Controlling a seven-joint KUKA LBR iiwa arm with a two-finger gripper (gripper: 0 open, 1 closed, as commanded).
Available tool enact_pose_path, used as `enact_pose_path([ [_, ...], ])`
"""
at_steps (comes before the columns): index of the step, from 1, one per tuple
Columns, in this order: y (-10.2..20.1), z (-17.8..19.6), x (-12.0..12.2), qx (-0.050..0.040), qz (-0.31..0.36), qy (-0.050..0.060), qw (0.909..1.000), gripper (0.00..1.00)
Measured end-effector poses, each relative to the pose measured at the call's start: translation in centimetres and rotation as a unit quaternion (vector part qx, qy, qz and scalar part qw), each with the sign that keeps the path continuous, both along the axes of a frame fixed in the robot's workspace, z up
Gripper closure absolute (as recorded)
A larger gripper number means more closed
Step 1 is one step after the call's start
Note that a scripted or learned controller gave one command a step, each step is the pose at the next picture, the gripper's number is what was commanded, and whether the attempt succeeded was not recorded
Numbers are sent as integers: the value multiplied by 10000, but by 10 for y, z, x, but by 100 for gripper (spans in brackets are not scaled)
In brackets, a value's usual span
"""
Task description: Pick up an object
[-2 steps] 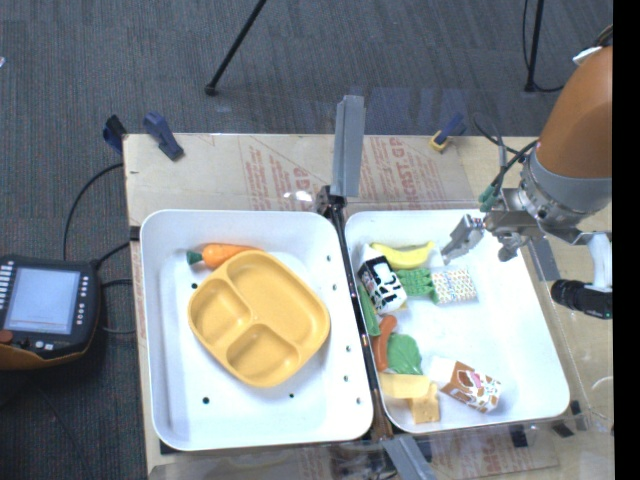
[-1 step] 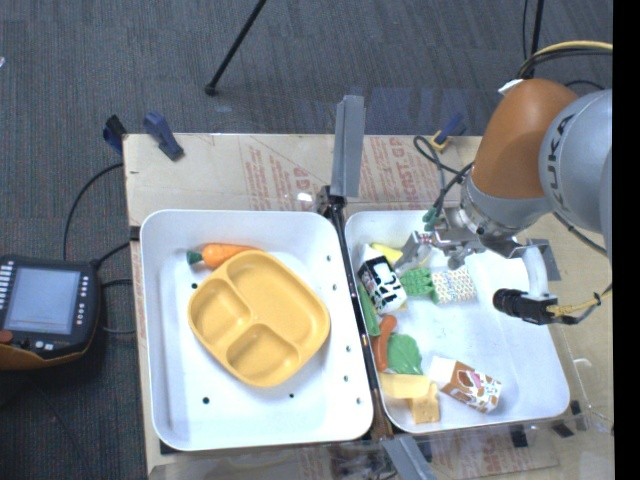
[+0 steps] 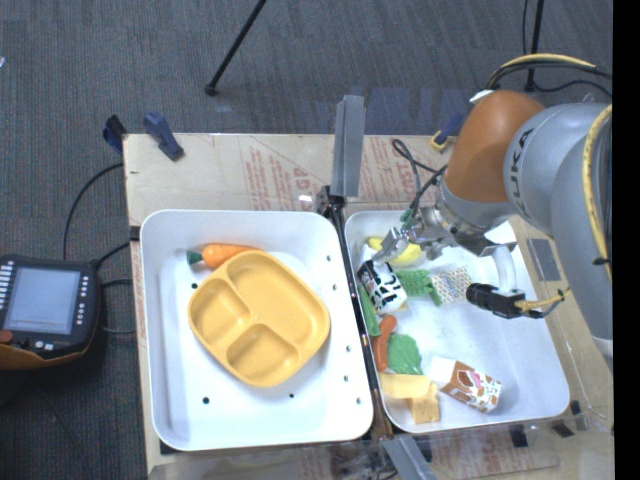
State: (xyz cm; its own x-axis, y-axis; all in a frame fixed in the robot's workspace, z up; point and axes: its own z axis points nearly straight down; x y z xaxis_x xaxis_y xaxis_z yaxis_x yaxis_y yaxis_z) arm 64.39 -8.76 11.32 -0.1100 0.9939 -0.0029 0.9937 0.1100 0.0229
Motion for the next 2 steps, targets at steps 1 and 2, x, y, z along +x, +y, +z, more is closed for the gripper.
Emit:
enact_pose_path([
  [1,3,-10,9,3,-62,-3,10000,0],
  [2,0,-10,11,-17,913,-42,9958,0],
])
